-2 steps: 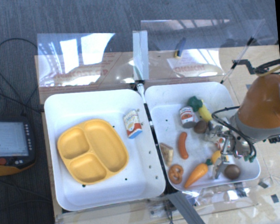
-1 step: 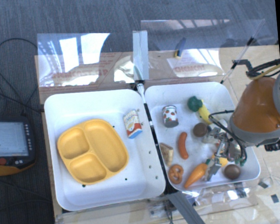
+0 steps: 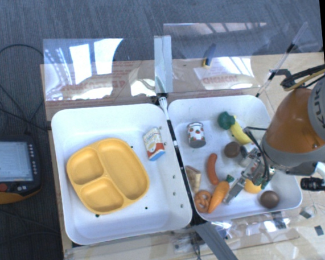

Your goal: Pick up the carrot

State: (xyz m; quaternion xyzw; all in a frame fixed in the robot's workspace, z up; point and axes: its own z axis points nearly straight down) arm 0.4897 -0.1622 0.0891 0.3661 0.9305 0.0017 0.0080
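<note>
Lying near the front edge of the right bin, the carrot points its leafy top toward the tool, which hangs just beside it; whether the tool is clenched or released, I cannot tell. A sausage lies just behind the carrot.

Little can be read here — the arm's orange band shows part of a dark letter "K" at its right side. Red print on the plastic sheets behind the bins is too blurred to make out.
</note>
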